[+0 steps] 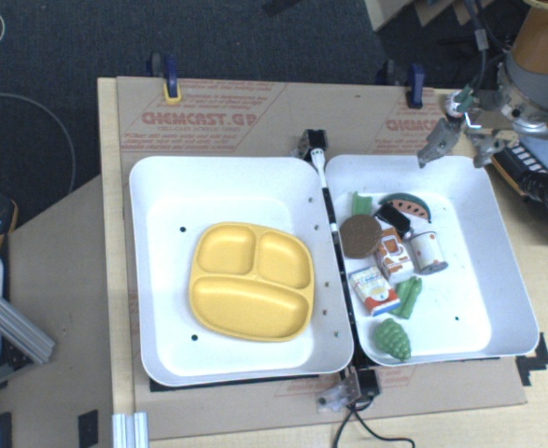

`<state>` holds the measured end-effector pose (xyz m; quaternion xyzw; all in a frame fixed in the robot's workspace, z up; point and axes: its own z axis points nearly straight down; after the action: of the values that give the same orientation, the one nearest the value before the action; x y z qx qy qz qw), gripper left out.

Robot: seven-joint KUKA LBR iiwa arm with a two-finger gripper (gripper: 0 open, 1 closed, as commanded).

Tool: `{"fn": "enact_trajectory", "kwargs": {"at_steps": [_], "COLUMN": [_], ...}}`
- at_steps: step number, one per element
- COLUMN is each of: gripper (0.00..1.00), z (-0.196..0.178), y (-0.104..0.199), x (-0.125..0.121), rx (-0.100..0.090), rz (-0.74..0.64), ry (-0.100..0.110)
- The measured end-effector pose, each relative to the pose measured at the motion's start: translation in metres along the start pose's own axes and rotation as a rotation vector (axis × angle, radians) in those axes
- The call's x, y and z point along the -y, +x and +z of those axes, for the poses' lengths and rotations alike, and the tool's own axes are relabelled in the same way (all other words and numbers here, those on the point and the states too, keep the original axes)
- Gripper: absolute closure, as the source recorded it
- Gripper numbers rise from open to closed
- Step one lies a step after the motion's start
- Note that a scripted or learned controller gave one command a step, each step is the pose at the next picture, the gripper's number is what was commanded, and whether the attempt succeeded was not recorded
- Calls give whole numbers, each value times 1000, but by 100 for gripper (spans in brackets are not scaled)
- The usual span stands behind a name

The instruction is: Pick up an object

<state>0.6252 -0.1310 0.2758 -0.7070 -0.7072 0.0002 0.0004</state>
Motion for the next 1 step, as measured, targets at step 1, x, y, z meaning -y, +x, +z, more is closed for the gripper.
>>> {"fn": "enact_trajectory", "kwargs": {"at_steps": [1], "gripper": [0], "z": [-112], "y": [45], "x": [35], "rx": [1], "rz": [-5], "ry": [-15]}}
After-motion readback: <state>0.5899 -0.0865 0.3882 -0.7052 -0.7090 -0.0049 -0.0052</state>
